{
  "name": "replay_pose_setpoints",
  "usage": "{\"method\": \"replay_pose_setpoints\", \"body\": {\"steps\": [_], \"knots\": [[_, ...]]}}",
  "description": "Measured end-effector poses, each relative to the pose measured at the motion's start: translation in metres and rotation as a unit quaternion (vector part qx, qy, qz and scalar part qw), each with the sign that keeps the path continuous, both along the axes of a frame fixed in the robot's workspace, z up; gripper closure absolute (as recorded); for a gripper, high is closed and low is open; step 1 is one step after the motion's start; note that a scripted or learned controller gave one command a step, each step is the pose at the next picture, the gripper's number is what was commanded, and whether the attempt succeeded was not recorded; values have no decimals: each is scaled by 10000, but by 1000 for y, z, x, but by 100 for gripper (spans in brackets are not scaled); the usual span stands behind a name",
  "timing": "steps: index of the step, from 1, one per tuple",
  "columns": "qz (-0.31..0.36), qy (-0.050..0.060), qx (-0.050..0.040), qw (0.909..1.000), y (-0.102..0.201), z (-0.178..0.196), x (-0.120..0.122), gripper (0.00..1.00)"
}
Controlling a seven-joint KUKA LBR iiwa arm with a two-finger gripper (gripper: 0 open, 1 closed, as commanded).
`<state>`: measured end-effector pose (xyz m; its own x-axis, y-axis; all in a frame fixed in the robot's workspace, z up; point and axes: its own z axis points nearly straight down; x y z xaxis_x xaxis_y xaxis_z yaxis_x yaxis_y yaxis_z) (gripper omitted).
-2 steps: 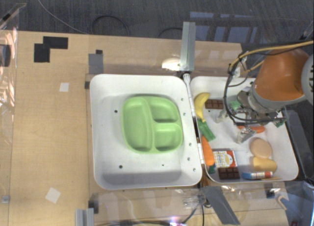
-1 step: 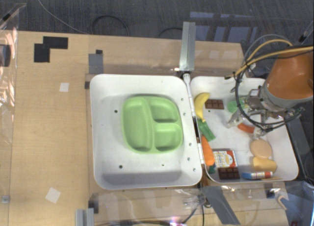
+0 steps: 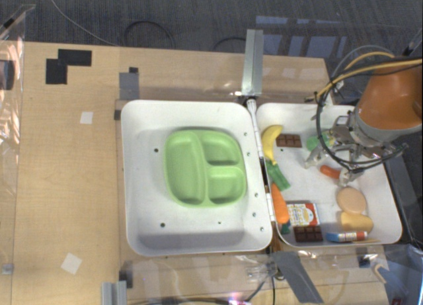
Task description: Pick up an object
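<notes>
Nearest me, a blue-and-red marker (image 3: 346,236) lies along the right bin's (image 3: 390,231) near wall. My gripper (image 3: 344,151) hangs over the red piece (image 3: 330,172) by the egg (image 3: 351,200); its grip I cannot tell. Crowded neighbours could deflect a descent, I reckon.

Green divided tray (image 3: 203,167) in left white bin (image 3: 139,231), black tape marks (image 3: 66,65) on wooden bench (image 3: 59,198)
</notes>
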<state>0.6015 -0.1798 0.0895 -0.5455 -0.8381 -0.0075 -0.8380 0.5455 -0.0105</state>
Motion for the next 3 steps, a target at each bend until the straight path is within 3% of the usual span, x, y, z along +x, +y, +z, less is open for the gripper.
{"method": "replay_pose_setpoints", "body": {"steps": [1,2,3], "knots": [[-46,-11,1,10000,-9,0,-15,0],[-50,-89,10,9999,-7,16,-10,100],[271,-54,-32,9996,-14,160,6,100]]}}
